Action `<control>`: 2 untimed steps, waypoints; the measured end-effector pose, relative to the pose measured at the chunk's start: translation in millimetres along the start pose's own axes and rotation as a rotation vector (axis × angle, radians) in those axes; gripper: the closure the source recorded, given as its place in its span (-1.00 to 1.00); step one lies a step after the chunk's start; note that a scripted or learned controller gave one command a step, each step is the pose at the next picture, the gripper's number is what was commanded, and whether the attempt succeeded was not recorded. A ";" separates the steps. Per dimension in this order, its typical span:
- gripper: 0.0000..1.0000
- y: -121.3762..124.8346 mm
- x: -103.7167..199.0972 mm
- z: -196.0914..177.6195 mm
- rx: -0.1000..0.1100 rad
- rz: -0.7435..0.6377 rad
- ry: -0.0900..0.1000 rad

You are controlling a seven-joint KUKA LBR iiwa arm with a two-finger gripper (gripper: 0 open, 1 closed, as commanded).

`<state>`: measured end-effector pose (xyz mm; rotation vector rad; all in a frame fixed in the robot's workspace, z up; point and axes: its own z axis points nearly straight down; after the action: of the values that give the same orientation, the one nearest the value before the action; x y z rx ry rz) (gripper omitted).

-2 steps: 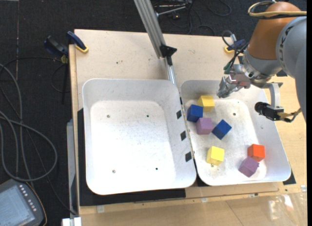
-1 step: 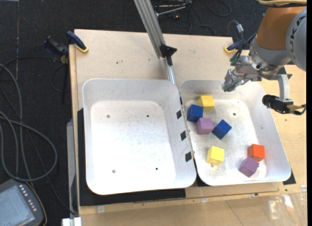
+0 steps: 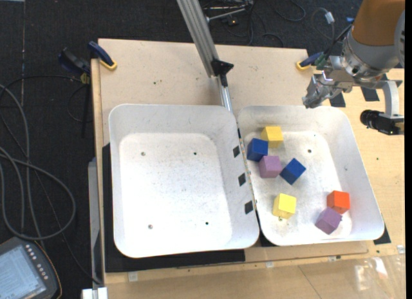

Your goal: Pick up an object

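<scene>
Pale tabletop (image 3: 167, 72), two white bins; we can't tell the claw (image 3: 317, 96) state. We'd pinch the lone yellow cube (image 3: 284, 205) by flat sides: looks light, rigid.

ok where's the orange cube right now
The small orange cube sits in the right-hand white bin, near its lower right corner in the camera view, just above a purple cube and right of a yellow cube.
</scene>
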<state>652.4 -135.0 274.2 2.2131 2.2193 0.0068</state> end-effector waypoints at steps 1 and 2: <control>1.00 -24.5 53.8 14.9 0.010 -0.005 0.004; 1.00 -42.4 105.4 10.0 0.010 -0.005 0.004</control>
<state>609.8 -29.7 263.6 2.2143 2.2317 0.0003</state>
